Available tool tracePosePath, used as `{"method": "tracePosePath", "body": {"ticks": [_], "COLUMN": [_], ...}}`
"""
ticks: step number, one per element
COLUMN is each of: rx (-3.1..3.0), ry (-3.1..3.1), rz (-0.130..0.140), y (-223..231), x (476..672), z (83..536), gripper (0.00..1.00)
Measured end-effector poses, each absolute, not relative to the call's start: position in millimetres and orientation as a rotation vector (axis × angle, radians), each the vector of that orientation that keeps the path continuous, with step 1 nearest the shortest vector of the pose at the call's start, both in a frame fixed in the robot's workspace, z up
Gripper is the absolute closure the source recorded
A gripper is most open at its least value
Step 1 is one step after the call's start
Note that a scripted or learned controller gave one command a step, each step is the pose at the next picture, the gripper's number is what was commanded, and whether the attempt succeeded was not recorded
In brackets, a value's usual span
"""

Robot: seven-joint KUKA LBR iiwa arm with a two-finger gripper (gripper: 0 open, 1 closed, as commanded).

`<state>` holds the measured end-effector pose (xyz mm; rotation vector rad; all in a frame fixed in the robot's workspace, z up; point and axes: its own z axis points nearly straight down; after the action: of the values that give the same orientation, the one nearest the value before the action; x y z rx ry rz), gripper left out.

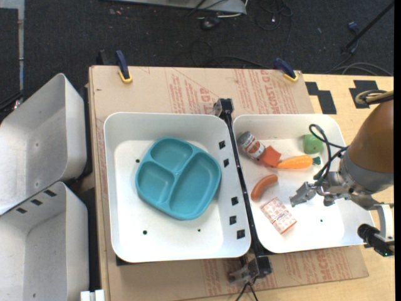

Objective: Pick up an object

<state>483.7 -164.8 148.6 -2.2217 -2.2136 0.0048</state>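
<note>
From my station I saw the gripper [302, 195] reaching into the right bin [326, 234] from the right, low over its floor, the grey wrist and orange band behind it. Its two fingers stood spread apart with nothing between them, so it was released and gripped nothing.

Everything worth picking lay to the left of or beyond that hand. Just ahead of the fingertips, slightly nearer the camera, was the small red-and-white packet [277, 214], lying flat and close to the fingers; I could not tell whether it touched them. Farther left of the hand lay the sausage [264, 186], tilted. Beyond the hand, toward the far wall, the carrot [294, 163] lay lengthwise, its thick end against an orange block [270, 156], with a small can [250, 145] on its side past that. The green object [312, 143] sat beyond the wrist, near the far corner.

Well off to the left, in the other bin [125, 231], a teal divided plate [178, 177] lay flat.
</note>
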Motion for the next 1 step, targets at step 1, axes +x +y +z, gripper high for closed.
{"method": "tracePosePath", "body": {"ticks": [1], "rx": [-2.228], "ry": [-2.217], "rz": [-0.003], "y": [-164.7], "x": [485.0], "z": [97.9], "gripper": [0.00]}}
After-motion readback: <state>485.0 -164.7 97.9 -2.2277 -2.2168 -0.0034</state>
